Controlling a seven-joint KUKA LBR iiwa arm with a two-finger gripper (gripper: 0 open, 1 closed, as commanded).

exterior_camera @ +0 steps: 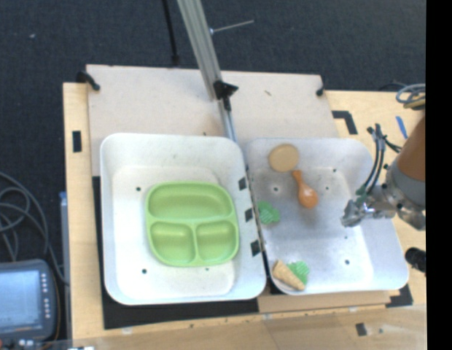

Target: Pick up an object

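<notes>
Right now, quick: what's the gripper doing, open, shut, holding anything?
Gripper: cannot be told; it sits low over the right bin, near that bin's right side, with nothing seen held.

lime-green tray [191, 222]; orange spoon [305, 192]; white bins [124, 195]

A green plate [191, 222] with three parts sits in the left bin [124, 159]. In the right bin [379, 268], an orange spoon [297, 172] lies near the tool [355, 214]. Both bins rest on the desk [80, 195].
</notes>
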